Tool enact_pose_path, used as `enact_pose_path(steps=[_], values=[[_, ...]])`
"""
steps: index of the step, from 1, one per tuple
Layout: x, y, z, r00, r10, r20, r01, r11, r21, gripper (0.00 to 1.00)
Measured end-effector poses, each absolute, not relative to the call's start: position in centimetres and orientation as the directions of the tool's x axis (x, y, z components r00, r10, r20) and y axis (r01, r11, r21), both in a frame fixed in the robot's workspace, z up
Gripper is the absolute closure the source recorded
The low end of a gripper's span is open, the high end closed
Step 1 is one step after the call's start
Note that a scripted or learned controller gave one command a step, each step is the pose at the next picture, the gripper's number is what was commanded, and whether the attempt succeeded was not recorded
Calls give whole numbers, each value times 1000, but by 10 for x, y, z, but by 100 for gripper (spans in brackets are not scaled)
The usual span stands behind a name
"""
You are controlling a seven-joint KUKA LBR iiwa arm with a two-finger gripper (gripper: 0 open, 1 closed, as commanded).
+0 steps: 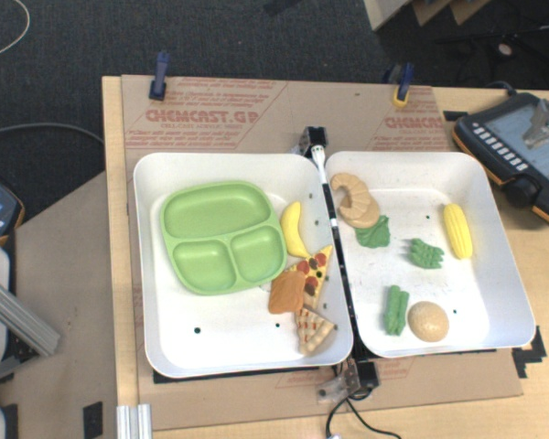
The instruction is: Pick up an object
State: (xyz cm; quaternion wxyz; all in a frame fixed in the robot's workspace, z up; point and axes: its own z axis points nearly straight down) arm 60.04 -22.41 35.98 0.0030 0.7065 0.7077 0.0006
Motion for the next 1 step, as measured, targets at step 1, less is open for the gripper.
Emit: enact_pose_path(steps=[1], values=[[599,-224,360,-1,1000,-3,1000,1,3,0]])
